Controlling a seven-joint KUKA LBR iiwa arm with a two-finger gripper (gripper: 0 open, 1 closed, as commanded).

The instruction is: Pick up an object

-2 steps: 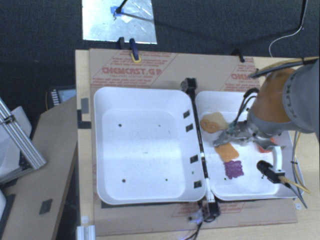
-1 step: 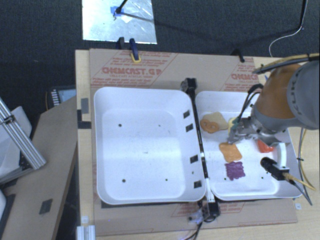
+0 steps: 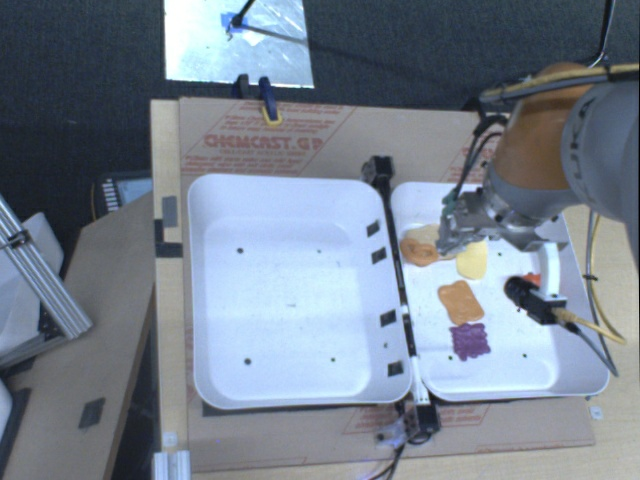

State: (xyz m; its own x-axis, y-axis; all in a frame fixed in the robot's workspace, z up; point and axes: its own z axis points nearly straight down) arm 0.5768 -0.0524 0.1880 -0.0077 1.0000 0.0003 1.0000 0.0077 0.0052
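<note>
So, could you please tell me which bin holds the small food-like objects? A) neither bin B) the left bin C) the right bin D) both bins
C: the orange piece, purple piece and yellow piece all lie in the right bin, under the hand.

red "CHEMCAST GP" on cardboard sheet (image 3: 300, 128)
</note>
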